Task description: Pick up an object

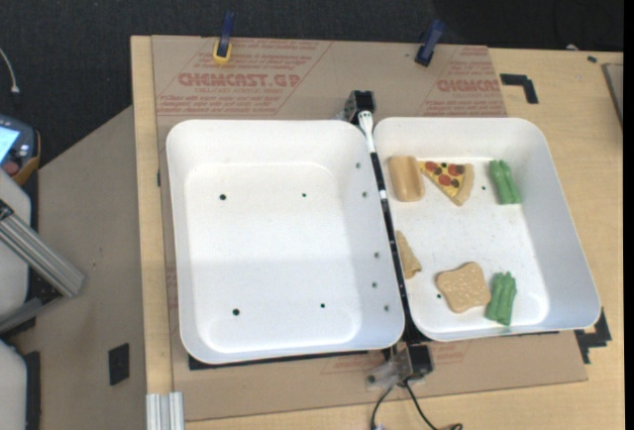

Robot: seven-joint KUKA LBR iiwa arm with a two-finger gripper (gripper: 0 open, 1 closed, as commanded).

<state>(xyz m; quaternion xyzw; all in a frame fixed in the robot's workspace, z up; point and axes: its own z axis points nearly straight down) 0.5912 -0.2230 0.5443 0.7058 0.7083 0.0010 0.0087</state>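
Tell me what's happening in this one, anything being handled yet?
Nothing is being handled at this moment. The toy food all lies in the right bin: a hot dog bun, a pizza slice and a green vegetable piece along the far side, a slice of toast with another green piece near the front, and a small tan piece against the left wall. The pick has not begun.
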